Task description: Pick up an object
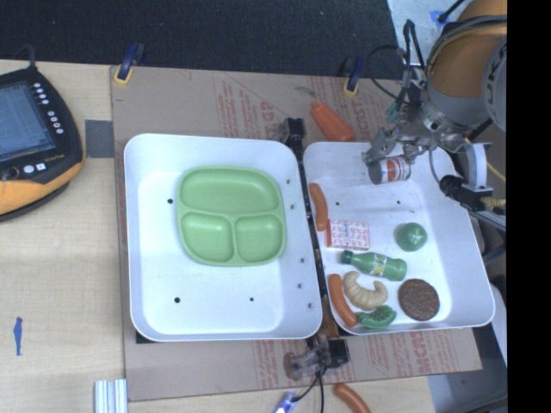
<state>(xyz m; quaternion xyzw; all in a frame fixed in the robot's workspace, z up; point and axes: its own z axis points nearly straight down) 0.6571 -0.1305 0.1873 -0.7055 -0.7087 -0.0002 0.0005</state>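
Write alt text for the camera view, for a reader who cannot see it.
The arm's end effector hangs over the back of the right bin, at a small can. That bin also holds a green bottle, a green ball, a brown patty, a croissant and sausages. The left bin holds a green divided plate.

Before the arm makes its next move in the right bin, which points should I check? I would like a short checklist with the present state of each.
1. Gripper is over the right bin: ok.
2. Small can sits right at the gripper: ok.
3. Can is truly held between the fingers: cannot tell.
4. Can is apart from the other toys, such as the green ball: ok.
5. Green plate lies in the left bin, away from the arm: ok.
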